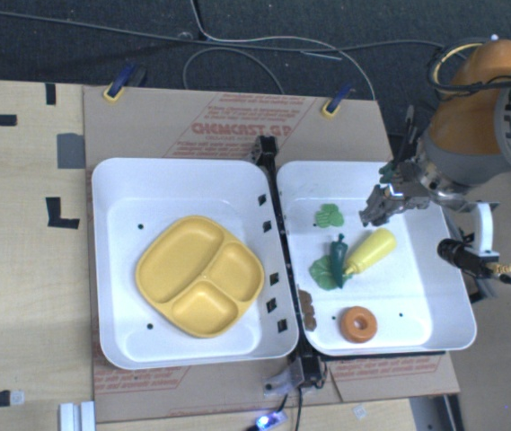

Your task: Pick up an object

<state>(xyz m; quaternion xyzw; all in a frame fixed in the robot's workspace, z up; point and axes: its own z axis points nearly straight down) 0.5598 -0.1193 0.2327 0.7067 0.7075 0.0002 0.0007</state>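
Arm poised over the right bin, nothing seen in its grip.

The gripper (374, 210) hangs above the right bin (435, 330) near its far right part, just above the yellow corn cob (369, 251); whether its fingers are spread or pressed together cannot be told. The cob lies tilted at the bin's middle, touching a dark green leafy piece (330, 268) on its left. A small light green piece (330, 215) sits toward the far edge, and an orange doughnut (358, 324) rests near the front edge. The left bin (116, 182) holds a yellow divided plate (200, 275) at its centre.
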